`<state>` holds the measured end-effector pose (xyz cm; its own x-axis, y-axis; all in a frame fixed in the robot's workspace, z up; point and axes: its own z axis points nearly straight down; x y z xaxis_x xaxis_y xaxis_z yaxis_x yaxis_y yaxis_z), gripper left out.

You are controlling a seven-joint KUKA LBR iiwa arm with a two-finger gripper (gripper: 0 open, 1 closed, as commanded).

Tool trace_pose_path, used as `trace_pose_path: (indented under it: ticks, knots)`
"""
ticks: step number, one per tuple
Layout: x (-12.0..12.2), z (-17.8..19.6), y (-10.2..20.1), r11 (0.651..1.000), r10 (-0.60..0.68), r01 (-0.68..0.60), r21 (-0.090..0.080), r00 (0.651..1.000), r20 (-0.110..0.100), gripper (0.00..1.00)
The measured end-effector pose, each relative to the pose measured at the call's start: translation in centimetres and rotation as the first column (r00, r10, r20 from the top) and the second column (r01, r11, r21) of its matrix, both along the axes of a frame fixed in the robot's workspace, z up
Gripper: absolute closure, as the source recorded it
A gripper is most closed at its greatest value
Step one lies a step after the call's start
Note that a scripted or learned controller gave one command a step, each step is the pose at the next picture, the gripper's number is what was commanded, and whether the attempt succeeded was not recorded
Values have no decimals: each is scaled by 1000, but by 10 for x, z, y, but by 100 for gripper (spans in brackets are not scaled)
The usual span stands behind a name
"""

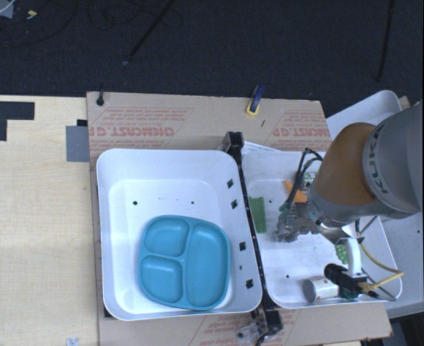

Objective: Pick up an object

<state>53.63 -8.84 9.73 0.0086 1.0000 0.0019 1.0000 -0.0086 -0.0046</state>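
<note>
My gripper hangs low over the middle of the right bin, under the grey arm with its orange band. A flat green block lies just left of the gripper, against the bin's left wall. A small orange piece sits just behind the gripper, partly covered by cables. A second green thing peeks out from under the wrist on the right. I see nothing held at the gripper's tip.
The left bin holds a blue divided plate toward its front. A small pale cylinder lies by the right bin's front wall. A black divider with clips separates the bins.
</note>
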Motion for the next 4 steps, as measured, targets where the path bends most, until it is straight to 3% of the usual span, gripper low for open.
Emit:
trace_pose_path:
  ticks: [2,3,4]
  knots:
    - [1,103,2,1000,8,-8,-2,1000,6,100]
    - [2,132,1,1000,9,-9,-2,1000,5,100]
    - [7,140,45,1000,13,-13,0,1000,3,100]
